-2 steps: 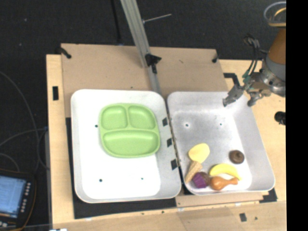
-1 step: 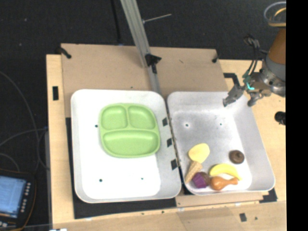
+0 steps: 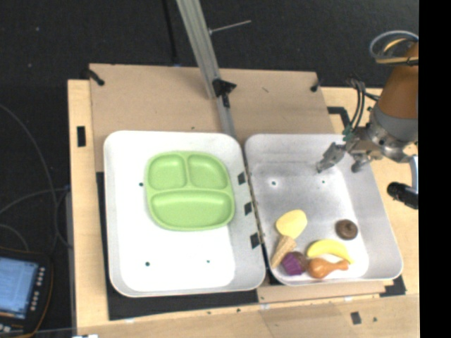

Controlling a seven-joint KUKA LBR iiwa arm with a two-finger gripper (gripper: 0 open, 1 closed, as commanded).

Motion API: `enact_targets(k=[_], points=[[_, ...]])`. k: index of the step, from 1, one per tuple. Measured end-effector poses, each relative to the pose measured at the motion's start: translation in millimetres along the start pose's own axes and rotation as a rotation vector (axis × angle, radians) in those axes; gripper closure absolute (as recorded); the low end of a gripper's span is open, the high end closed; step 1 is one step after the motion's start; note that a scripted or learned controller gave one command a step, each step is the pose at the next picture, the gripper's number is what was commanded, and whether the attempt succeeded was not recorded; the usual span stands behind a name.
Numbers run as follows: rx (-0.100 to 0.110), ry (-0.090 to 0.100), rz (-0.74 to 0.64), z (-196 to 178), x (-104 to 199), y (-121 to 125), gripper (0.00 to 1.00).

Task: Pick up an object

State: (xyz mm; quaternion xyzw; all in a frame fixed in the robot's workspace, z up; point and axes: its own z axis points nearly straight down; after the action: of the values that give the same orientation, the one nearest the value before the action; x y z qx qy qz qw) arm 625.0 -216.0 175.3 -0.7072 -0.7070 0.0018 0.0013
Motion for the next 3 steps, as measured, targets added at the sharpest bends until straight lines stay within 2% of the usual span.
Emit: enact_targets(k=[1, 2, 3], points=[[0.001, 0.001, 0.000, 61, 2, -7, 0.00], [-0.004, -0.001, 0.001, 75, 1, -7, 0.00], [-0.008, -0.003, 0.003, 62, 0, -6, 1.00]])
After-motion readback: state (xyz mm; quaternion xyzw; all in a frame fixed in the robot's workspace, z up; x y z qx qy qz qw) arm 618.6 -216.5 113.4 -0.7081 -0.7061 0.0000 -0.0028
